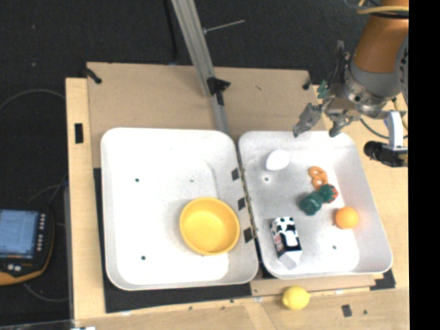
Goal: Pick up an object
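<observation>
Gripper (320, 124) hung over the 12 o'clock rim of the right bin (368, 253), fingers spread apart w/ nothing between them. Arm came in from approx 2 o'clock.

Right bin contents: white egg-shaped item (278, 160) at about 11 o'clock in the bin, nearest the gripper; orange pretzel-like piece (317, 176) near centre; dark green toy (315, 201) just below it, prob touching; orange ball (347, 217) at 4 o'clock; cow-print carton (286, 240) lying at 7 o'clock. Left bin (137, 157) had a yellow bowl (210, 225) at its 5 o'clock. A lemon (295, 298) sat on the table (79, 184) outside the bins, at 6 o'clock of the right one.

Step, as I read it: approach, no pick target committed yet, nothing lifted. Next move would need the gripper to travel toward 6-7 o'clock over one item, descend w/ fingers straddling it, then close. White item is the closest bet; pretzel & green toy sit tight together, so a grab there risks catching both.
</observation>
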### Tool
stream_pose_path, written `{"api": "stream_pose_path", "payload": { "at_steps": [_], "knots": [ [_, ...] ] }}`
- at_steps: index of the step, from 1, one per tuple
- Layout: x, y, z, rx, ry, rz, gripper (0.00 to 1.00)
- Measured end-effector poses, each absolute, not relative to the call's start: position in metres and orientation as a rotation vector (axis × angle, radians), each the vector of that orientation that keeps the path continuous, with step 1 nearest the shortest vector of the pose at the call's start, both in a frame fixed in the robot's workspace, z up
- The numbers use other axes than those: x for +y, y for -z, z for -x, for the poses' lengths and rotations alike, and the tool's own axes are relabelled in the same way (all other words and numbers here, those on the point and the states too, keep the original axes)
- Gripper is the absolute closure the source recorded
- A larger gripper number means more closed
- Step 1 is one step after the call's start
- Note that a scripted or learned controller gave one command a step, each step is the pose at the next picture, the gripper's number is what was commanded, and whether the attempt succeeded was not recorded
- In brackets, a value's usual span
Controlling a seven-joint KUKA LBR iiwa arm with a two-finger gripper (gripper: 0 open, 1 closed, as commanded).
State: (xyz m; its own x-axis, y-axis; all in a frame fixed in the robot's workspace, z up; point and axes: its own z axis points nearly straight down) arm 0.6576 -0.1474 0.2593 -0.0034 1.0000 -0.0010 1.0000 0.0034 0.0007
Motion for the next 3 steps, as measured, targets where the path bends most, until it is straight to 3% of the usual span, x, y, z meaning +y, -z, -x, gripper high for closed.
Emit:
{"api": "stream_pose_path", "payload": {
  "at_steps": [1,2,3],
  "knots": [
    [-0.148,-0.259,-0.658,2.224,0.001,-2.216,0.00],
    [-0.155,-0.218,-0.655,2.219,0.003,-2.220,0.00],
    [-0.158,-0.166,-0.665,2.223,0.007,-2.219,0.00]
  ]
}}
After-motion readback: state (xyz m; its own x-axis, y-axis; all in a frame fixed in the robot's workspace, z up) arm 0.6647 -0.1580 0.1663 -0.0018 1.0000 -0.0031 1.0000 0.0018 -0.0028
